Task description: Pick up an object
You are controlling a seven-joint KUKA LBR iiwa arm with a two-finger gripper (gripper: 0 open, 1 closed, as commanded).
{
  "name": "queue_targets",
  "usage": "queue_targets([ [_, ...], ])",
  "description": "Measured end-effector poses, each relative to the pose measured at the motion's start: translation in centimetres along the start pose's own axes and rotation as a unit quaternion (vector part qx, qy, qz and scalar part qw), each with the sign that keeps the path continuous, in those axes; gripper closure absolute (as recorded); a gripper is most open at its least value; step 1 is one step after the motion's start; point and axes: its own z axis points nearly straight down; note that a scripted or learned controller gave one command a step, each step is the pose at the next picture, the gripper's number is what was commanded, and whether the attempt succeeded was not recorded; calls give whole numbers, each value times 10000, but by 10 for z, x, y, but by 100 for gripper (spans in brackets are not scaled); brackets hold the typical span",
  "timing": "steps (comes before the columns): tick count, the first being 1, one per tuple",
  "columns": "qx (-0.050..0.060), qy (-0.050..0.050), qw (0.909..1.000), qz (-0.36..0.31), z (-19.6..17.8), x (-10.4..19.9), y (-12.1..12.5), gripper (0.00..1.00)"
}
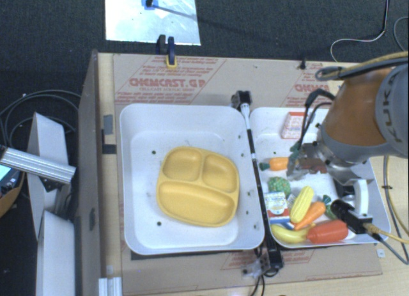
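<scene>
Hovering: end effector (300, 165) just right of small carrot (278, 163) | grip state unclear

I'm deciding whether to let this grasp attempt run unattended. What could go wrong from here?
1. The toys in the right bin are packed tight: the corn, carrot and banana touch, so a pick may drag neighbours.
2. The claw sits near the small carrot and broccoli; it may nudge rather than grip.

right bin (268, 117) crowded at near end, far corner open
</scene>
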Motion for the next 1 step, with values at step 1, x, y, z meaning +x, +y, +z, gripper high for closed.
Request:
queue_targets([
  [1, -19, -6, 10000, -9, 2, 23, 36, 100],
])
